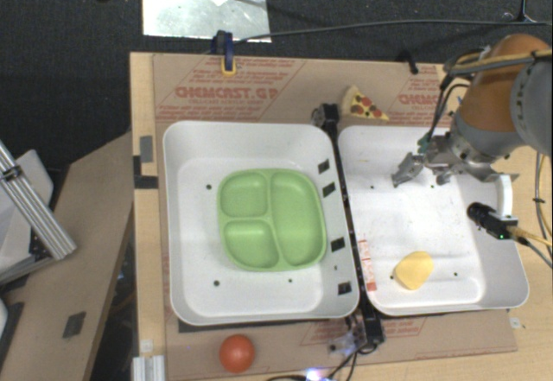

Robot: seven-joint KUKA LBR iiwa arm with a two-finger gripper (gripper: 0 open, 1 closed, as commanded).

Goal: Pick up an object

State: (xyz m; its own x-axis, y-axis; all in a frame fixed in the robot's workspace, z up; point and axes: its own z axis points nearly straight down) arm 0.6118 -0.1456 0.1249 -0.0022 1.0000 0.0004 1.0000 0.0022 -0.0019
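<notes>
Nearest the lens, at six o'clock: small round orange-red ball (236, 352) on cardboard. Inside right shallow white bin (492, 301), toward five o'clock: smooth pale-yellow rounded lump (413, 269), long axis tilted one-to-seven o'clock. At one o'clock from it, well apart: grey two-finger gripper (424, 174), fingers spread, gripping nothing.

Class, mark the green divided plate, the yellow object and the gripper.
green divided plate (271, 219), camera view, central ridge.
yellow object (413, 269), camera view, its middle.
gripper (423, 172), camera view, midway between fingertips.
</notes>
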